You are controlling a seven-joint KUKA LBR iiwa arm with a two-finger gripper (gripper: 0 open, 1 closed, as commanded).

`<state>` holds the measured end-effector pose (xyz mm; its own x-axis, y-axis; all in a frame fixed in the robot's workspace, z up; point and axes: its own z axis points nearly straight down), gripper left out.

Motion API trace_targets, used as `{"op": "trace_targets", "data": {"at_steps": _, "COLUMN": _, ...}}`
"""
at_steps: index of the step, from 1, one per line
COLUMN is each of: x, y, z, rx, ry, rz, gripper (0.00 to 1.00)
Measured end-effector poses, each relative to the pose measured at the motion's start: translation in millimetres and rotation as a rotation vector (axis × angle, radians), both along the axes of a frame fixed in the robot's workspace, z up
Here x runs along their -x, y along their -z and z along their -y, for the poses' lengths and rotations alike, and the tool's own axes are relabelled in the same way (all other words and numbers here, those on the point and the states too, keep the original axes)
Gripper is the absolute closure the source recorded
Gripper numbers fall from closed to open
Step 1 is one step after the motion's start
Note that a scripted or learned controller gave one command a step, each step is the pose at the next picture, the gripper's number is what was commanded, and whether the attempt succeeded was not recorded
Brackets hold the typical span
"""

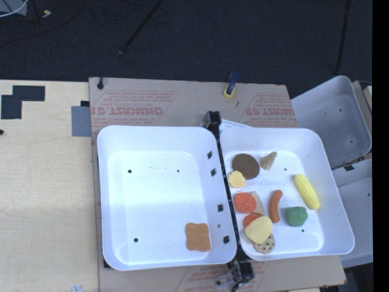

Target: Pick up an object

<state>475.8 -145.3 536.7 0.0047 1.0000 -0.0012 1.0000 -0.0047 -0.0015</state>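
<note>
Logged pale wooden tabletop [42, 181] at left, with black patches [21, 99] and a grey square [80, 120] on it; dark floor with loose cables behind. Noted brown cardboard sheet [158, 105] with reversed red print under both bins, and a white panel [331, 111] just beyond the right bin, cut by the frame edge. Saw nothing over either bin to block access from above. Found left bin [152, 163] holding one item: orange-brown toast slice [197, 236], flat near its front right corner, apart from the walls. Found right bin [316, 145] holding the rest of the candidates, crowded toward its left half: brown disc [245, 165] at the back, yellow corn cob [307, 191] alone at right, red-orange round piece [245, 202] mid-left, large yellow lump [259, 229] at the front, green piece [296, 216] right of it, orange sausage [276, 205] lying front to back between round piece and green piece, small pale yellow lump [236, 179] touching the disc's front edge, tan cone [268, 160] just right of the disc. Marked chip cookie [265, 244] partly under the large yellow lump, and a red piece [250, 219] mostly covered by it; identity of the latter unclear. Spotted black clips [214, 172] along the shared bin wall and a blue and yellow clamp [230, 85] at the cardboard's back edge. Pincer state: cannot tell.
</note>
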Motion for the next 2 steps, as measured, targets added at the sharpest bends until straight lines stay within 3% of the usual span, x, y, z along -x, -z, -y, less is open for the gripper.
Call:
{"op": "trace_targets", "data": {"at_steps": 1, "x": 0, "y": 7, "z": 70, "rx": 0.0, "ry": -0.002, "rz": 0.0, "gripper": 1.0}}
{"op": "trace_targets", "data": {"at_steps": 2, "x": 0, "y": -1, "z": 44, "rx": -0.001, "ry": -0.005, "rz": 0.001, "gripper": 1.0}}
